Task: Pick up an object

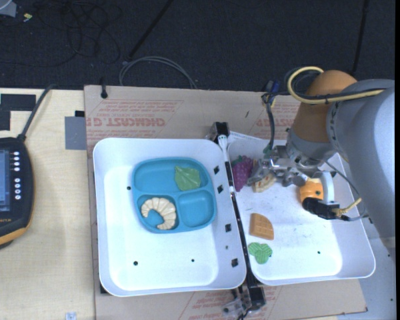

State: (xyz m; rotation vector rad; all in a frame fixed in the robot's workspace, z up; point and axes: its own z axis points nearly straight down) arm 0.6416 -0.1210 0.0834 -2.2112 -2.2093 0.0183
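Note:
My gripper (269, 174) is low in the right bin (333, 259), near its back left part. Right under it lies a small tan piece (261, 185), touching or nearly touching the gripper. A purple bunch of grapes (241, 171) sits just left of the gripper, by the bin's left wall. To the gripper's right lies an orange-yellow object (311, 191). An orange-brown cracker-like square (261, 226) and a green leafy piece (259, 251) rest nearer the front.
The left bin (120, 259) holds a blue divided plate (197, 212) with a green leaf (188, 177) and a pale croissant (160, 211). A teach pendant (3, 185) lies on the bench at far left. The arm's grey body (370, 152) overhangs the right bin's right side.

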